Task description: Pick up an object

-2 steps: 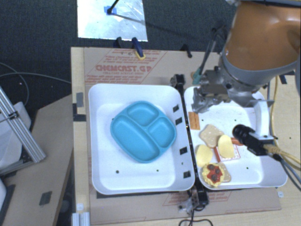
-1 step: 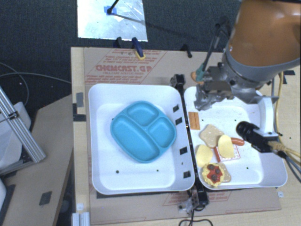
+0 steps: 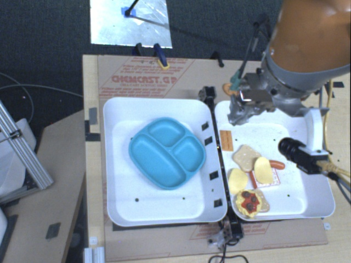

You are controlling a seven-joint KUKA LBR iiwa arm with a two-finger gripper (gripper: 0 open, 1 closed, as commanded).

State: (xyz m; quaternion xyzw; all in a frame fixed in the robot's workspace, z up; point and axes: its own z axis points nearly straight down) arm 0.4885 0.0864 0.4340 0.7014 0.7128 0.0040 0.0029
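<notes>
The claw (image 3: 239,115) hangs over the far left corner of the right bin (image 3: 310,204); whether it is open or closed, I cannot tell. Nearer, along that bin's left wall, lie one orange tile (image 3: 226,140), one bread slice (image 3: 245,156), one red sausage (image 3: 277,165), one red-topped round (image 3: 252,201), a right yellow slice (image 3: 263,170) and a left yellow slice (image 3: 237,180). The left bin (image 3: 118,201) holds one blue divided plate (image 3: 166,153).

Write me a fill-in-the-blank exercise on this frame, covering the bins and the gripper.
1. The view's left bin holds a ____ divided plate.
2. That plate has ____ compartments.
3. The toy food pieces lie in the view's ____ bin.
4. The gripper hangs over the view's ____ bin.
Missing words: blue; three; right; right.
</notes>
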